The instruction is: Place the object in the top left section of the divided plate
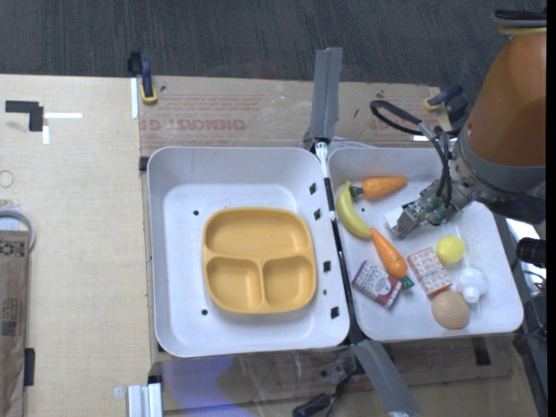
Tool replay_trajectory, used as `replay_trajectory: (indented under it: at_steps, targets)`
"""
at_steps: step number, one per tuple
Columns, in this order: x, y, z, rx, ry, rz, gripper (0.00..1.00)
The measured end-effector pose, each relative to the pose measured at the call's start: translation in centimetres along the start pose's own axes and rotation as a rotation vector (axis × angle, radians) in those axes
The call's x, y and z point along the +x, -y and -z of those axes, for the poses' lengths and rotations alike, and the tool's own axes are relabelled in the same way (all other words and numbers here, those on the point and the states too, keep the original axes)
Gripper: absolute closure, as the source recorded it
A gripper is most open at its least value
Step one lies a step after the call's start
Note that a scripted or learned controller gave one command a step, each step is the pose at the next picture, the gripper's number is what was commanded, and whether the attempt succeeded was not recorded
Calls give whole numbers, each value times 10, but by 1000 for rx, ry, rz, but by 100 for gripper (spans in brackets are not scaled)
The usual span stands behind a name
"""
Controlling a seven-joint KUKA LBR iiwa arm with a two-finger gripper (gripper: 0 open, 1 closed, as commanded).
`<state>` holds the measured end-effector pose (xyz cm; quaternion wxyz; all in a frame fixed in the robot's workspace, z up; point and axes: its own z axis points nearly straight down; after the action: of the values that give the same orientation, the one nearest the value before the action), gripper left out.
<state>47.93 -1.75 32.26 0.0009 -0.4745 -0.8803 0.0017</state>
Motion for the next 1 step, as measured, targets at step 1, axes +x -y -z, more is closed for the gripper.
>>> replay_trajectory:
  at_steps: [1]
  targets:
    - [-1, 0, 9, 1, 1, -1, 100]
